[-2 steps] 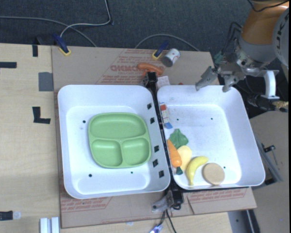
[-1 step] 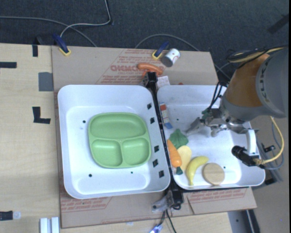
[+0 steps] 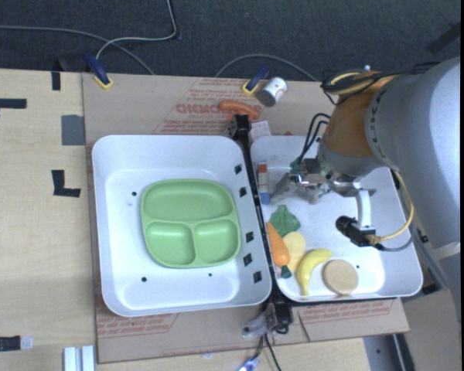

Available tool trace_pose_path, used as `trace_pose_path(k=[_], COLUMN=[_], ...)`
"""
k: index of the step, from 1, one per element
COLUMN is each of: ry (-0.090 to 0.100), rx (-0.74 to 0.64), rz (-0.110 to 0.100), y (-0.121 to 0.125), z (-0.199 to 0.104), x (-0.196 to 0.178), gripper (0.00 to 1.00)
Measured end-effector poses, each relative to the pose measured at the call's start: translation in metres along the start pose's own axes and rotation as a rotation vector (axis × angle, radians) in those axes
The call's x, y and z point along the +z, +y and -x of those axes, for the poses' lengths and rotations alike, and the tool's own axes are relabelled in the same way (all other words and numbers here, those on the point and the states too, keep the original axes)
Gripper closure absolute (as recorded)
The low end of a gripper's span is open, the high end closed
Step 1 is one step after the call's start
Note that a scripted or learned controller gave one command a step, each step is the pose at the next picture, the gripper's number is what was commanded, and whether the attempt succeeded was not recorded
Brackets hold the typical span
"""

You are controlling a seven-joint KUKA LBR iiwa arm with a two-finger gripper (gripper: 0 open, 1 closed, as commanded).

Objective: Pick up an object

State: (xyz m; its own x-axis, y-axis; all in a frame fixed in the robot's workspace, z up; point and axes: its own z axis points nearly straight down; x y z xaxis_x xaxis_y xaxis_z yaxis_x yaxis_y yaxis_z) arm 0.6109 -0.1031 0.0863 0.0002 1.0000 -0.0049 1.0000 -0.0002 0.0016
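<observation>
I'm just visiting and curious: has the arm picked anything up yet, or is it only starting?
Nothing looks picked up yet. The banana, carrot and round biscuit all lie in the right bin. In hand: the gripper sits low over that bin's upper part. Left: gripping one item and lifting it.

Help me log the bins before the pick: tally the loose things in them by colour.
Green: 2, divided plate and leafy piece
Yellow: 2, banana and pale yellow piece
Orange: 1, carrot
Tan: 1, round disc
Total: 6
</observation>
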Motion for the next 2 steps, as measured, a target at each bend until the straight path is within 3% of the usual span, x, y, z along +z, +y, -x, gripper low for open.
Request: trace_pose_path(k=[1,2], ry=[-0.007,-0.001], rx=[0.002,0.003], rz=[-0.003,0.001], y=[0.052,-0.061], z=[0.003,-0.001], x=[0.001,-0.001], gripper=[0.00,0.00])
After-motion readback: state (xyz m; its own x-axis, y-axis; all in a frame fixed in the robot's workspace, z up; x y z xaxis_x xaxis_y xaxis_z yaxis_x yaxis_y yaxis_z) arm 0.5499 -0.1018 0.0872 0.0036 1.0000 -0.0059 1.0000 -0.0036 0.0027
